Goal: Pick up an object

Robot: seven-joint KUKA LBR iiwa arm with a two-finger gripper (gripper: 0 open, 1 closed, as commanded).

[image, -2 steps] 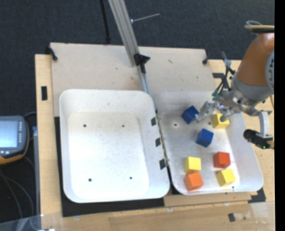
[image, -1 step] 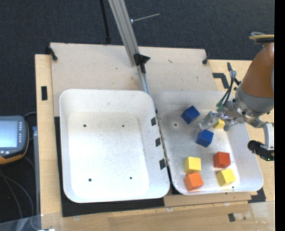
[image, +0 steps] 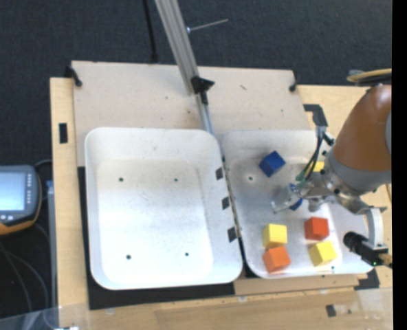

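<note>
Five small cubes lie in the right shallow white plastic bin (image: 258,150): a blue cube (image: 272,163), a yellow cube (image: 275,234), an orange cube (image: 277,258), a red cube (image: 317,227) and a second yellow cube (image: 322,253). We judge the approach step in hand: the end effector (image: 294,199) hangs over bare bin floor between the blue and red cubes. Next, we would centre it over one cube before descending. Its grasp state we cannot tell, since the wrist and cabling blur it. The left white bin (image: 93,184) adjoins on the worktop (image: 66,184).

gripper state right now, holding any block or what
gripper: low over the right bin, between the blue block and the cubes; open or shut cannot be told.
</note>
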